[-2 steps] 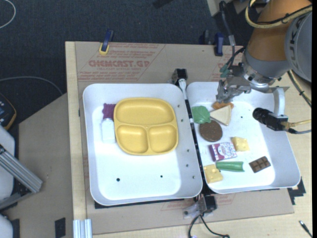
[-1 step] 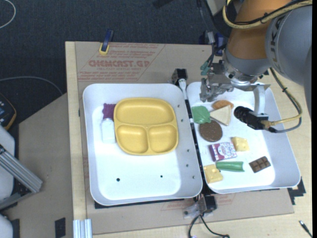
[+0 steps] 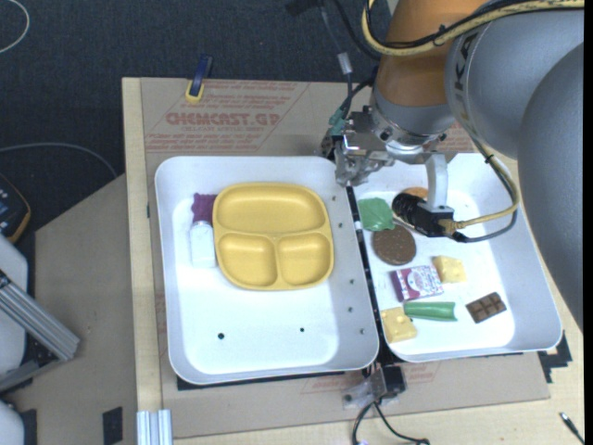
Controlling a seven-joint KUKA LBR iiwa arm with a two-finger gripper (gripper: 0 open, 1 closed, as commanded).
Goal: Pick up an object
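The arm (image 3: 435, 54) is reaching in from the right, and its jaws are hanging over the far end of the seam where the two bins are meeting, at the right bin's (image 3: 528, 248) far left corner; I cannot tell whether the jaws are open or closed, or whether they are touching anything. Just beside them, toward the near side, a green piece (image 3: 375, 213) is lying in the right bin, with a brown disc (image 3: 394, 246) touching its near edge. Further toward the near rim, a purple packet (image 3: 417, 282) is lying beside a yellow cube (image 3: 449, 269), a green stick (image 3: 431, 311) is lying across just below the packet, a yellow wedge (image 3: 398, 324) is sitting at the stick's left end, and a brown bar (image 3: 485, 306) is lying apart to the right. In the left bin (image 3: 259, 350), a yellow tray (image 3: 273, 235) with three compartments is sitting upright, and a purple thing (image 3: 204, 207) and a white bottle (image 3: 201, 244) are lying against its left side. Both bins are resting on a cardboard sheet (image 3: 241, 119) with red print covering the table, with a blue and yellow clip (image 3: 197, 80) lying at its far edge. Dark carpet (image 3: 93, 44) is showing beyond, with a thin cable (image 3: 56, 148) running across it.
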